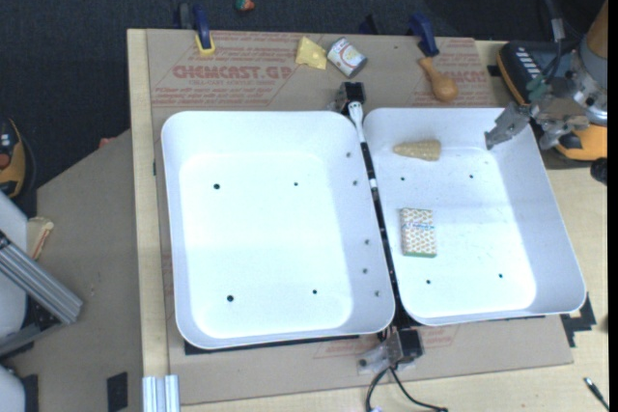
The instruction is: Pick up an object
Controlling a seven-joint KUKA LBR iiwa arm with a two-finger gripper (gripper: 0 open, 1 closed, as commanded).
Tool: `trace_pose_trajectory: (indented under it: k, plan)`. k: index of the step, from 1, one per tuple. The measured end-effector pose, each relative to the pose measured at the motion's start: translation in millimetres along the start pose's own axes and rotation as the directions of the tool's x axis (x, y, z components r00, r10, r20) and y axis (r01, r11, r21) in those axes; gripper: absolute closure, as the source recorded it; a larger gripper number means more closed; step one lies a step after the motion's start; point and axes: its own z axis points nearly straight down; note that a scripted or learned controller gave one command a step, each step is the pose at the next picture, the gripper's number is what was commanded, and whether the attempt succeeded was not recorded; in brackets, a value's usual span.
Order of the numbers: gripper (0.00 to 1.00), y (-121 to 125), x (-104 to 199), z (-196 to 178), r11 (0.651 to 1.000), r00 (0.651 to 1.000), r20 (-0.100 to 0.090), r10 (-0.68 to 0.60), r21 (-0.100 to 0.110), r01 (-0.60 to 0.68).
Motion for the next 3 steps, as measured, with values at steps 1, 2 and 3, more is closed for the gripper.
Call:
trace_pose_trajectory:
  k: [1,2,3]
  plan:
    - [1.0,1,0,-11,1.0,1.0,0.002,-0.001,-0.004,0.001]
    - [1.0,-27,-42,-108,1.0,1.0,0.007,0.004,-0.011,-0.004]
    - [1.0,-77,-40,-284,1.0,1.0,0.01,0.001,-0.022,-0.001]
